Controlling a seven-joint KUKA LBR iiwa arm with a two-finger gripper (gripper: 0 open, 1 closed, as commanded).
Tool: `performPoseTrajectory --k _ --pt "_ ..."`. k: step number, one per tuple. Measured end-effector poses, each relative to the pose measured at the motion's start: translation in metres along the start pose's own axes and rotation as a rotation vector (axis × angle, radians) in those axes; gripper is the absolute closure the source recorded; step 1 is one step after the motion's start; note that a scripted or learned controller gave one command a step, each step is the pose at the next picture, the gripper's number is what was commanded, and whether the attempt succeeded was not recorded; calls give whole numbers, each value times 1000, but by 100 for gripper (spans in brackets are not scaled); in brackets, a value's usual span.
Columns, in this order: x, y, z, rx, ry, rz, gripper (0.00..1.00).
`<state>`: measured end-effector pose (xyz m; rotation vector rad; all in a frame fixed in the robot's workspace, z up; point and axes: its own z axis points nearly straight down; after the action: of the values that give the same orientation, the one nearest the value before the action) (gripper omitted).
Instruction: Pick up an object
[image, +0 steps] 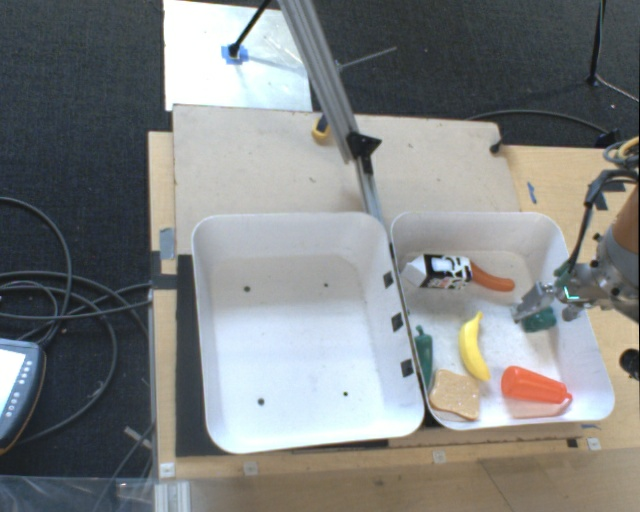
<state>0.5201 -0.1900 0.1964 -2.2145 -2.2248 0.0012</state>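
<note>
camera view | gripper over right bin | grip state unclear

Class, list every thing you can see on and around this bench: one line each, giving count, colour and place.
Bins: two, white, side by side on the bench.
Milk carton: one, black and white, right bin, far side.
Carrot: one, orange, beside the carton.
Banana: one, yellow, right bin, middle.
Green vegetable: one, right bin's left wall.
Bread slice: one, tan, near corner.
Red pepper: one, near right.
Dark green item: one, at the hand.
Hand: one, grey, right bin's right side.
</note>
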Motion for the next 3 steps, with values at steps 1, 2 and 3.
performPoseTrajectory --k 1,2,3 --pt "0 1 -2 -3 -1 1 0" --pt "0 -6 43 1 0 4 0" --pt "-3 -8 105 2 1 4 0"
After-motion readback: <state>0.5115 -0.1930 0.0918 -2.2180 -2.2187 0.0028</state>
